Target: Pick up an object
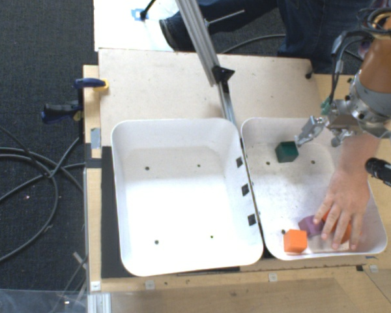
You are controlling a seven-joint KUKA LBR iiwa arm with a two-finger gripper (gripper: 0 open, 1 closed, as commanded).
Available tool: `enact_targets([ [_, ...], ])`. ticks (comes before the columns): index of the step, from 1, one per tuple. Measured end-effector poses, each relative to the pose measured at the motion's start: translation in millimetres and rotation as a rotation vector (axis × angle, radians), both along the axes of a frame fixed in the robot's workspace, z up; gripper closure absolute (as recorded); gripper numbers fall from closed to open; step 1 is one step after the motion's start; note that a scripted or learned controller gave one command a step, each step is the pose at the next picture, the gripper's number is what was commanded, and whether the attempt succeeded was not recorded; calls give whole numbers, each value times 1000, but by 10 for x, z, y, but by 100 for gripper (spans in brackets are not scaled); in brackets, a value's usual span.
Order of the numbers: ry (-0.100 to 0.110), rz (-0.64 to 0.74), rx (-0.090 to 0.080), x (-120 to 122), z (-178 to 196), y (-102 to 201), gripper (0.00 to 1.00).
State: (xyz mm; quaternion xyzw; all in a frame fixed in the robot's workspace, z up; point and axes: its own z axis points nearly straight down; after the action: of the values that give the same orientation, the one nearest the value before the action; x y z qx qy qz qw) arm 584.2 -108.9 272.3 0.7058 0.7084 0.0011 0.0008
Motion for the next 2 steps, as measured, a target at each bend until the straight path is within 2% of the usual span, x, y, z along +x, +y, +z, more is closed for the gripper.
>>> enact_targets([
  [1, 0, 4, -2, 558, -459, 115, 0],
  [2, -1, -2, -5, 535, -1545, -4, 0],
])
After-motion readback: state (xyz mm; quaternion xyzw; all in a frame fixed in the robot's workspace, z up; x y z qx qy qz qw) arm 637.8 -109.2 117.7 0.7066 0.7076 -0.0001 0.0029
